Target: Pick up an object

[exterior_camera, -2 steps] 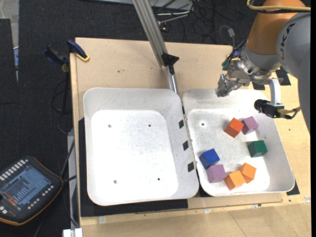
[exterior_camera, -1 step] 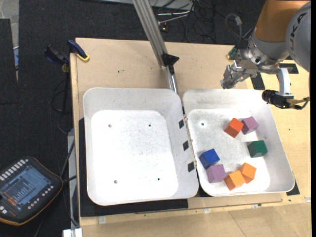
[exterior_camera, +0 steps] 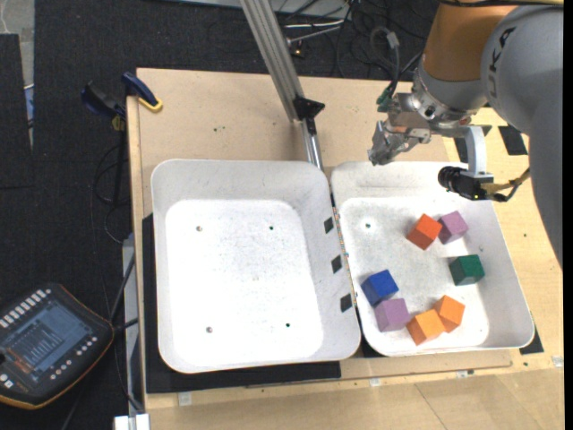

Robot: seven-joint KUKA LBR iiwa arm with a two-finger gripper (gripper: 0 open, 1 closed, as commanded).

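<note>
Camera view from above shows the grey arm's two-finger gripper [exterior_camera: 387, 150] hanging over the far rim of the right shallow white bin [exterior_camera: 501, 330], nothing between its fingers, and whether they are spread or closed cannot be told from this angle. All the small blocks lie on that bin's floor, well apart from the gripper: an orange cube [exterior_camera: 424, 231] touching a purple cube [exterior_camera: 453, 226], a green cube [exterior_camera: 466, 269], a blue cube [exterior_camera: 380, 286], and a purple block [exterior_camera: 391, 314] beside two orange blocks [exterior_camera: 437, 320]. On the tan wooden counter [exterior_camera: 224, 115], the left shallow white bin [exterior_camera: 170, 240] sits alongside
</note>
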